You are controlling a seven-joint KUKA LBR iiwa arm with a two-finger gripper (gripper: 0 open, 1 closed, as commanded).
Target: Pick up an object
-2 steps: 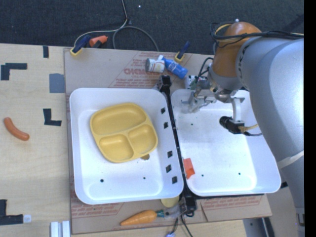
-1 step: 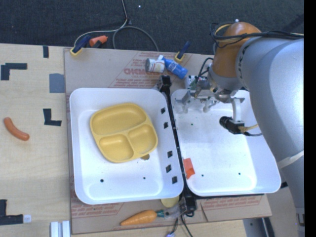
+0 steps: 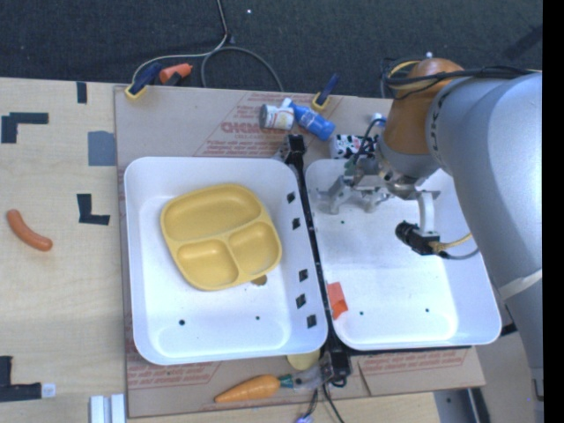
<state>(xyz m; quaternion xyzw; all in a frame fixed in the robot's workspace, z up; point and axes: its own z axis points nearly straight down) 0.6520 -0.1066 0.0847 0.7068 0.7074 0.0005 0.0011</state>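
Note:
A yellow divided plate (image 3: pixel 222 234) lies in the left bin (image 3: pixel 150 324), tilted a little, with a small brown scrap (image 3: pixel 258 280) at its lower right edge. My gripper (image 3: pixel 351 201) is low over the far left part of the right bin (image 3: pixel 397 324). Its grey fingers stand spread apart with bare white bin floor between them. A small orange piece (image 3: pixel 337 300) sits at the right bin's left rim, well in front of the gripper. The grey arm with its orange band (image 3: pixel 414 117) covers the bin's far right corner.
Behind the bins lie a white and blue bottle (image 3: pixel 295 117) and blue and orange clamps (image 3: pixel 159 73). A toy carrot (image 3: pixel 251 388) rests at the front edge, and a sausage (image 3: pixel 29 230) on the bench far left. A black cable (image 3: pixel 423 238) loops beside the gripper.

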